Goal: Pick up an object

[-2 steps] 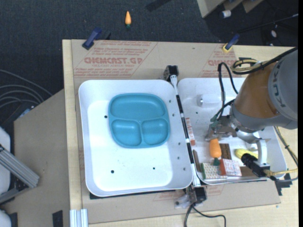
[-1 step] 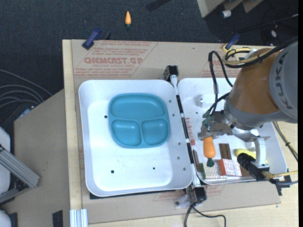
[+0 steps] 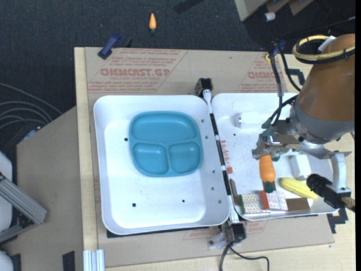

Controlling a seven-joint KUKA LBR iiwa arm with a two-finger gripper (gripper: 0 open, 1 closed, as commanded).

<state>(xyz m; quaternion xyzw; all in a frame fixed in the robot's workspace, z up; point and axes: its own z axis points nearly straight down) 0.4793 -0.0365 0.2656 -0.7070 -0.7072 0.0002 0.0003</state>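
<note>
Because the carrot (image 3: 267, 173) lies in the right bin (image 3: 242, 151), just under the gripper (image 3: 274, 145) in the frame, the grab depends on that small gap. Its long side runs up and down the frame, orange top nearest the gripper and green end lower. The arm (image 3: 327, 89) covers much of the gripper, so I cannot tell how it is set or whether it touches the carrot.

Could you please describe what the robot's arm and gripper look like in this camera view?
The arm is bulky and rounded, with a broad orange band above a grey wrist section. Black cables run down its side toward the wrist, and a yellowish ring edged in black sits at its top. The gripper is a compact metallic grey assembly with small silver fittings, mounted beneath the grey section.
</note>
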